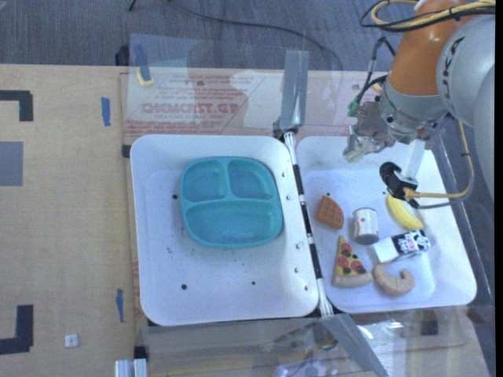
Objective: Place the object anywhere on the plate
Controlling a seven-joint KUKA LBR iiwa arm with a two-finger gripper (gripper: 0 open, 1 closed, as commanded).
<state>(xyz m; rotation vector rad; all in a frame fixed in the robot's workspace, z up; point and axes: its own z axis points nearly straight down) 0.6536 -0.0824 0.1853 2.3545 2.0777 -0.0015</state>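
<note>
The gripper [355, 149] hangs over the right bin's [456, 289] far-left corner; its finger state cannot be told. The toys lie nearer, apart: waffle [330, 212], can [365, 225], pizza slice [348, 263]. The plate [231, 203] sits in the left bin [157, 289].

A teal plate [231, 201] lies in a white bin [149, 289], while the other white bin [456, 277] holds a yellow banana [403, 210], a brown waffle [330, 212] and a black-and-white spotted carton [410, 243].

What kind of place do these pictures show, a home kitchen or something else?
Probably a robotics lab bench, not a kitchen. Two white bins sit side by side on a taped wooden bench, a grey-and-orange robot arm reaches in, and the food items, like the pizza slice, look like toys.
</note>
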